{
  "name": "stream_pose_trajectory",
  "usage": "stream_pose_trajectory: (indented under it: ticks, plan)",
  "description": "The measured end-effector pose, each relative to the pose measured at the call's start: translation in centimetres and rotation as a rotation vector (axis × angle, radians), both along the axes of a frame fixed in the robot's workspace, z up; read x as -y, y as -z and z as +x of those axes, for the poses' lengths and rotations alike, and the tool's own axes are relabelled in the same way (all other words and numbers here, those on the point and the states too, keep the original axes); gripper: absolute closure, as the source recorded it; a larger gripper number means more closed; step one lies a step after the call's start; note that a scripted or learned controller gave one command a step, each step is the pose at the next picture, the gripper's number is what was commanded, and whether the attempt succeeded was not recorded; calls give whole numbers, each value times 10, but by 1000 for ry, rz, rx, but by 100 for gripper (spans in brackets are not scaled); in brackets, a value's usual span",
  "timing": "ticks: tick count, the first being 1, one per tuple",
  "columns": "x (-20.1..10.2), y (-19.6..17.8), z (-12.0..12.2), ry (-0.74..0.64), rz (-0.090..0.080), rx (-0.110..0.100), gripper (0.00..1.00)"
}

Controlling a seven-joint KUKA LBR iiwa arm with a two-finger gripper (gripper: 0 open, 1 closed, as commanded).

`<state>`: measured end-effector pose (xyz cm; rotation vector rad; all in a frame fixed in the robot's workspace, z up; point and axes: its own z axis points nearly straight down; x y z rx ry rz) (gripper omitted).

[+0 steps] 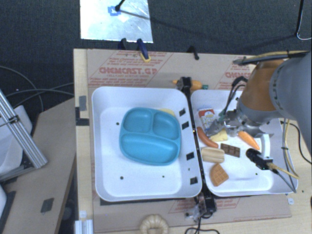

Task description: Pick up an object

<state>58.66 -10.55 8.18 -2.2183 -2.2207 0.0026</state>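
In the right bin [273,182], the gripper [218,124] is lowered among toy food: sausage [207,137], carrot [248,140], bread [212,154], waffle [218,174]. A blue plate [148,134] sits in the left bin [105,145].

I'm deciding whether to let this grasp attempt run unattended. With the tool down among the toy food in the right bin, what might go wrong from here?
1. The tool sits in a tight cluster: hot dog, carrot and chocolate bar lie close together, so it may catch two items or push them apart.
2. The food packet lies against the tool, so it may be dragged.
3. The arm hides the fingertips, so a miss may go unnoticed.
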Motion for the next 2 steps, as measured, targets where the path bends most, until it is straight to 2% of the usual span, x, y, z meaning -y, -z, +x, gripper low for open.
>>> stream_pose_trajectory:
  ticks: [1, 2]
  plan:
    - [3, -19, 5, 2, -4, 15, 100]
    - [-4, -67, 0, -3, -1, 8, 100]
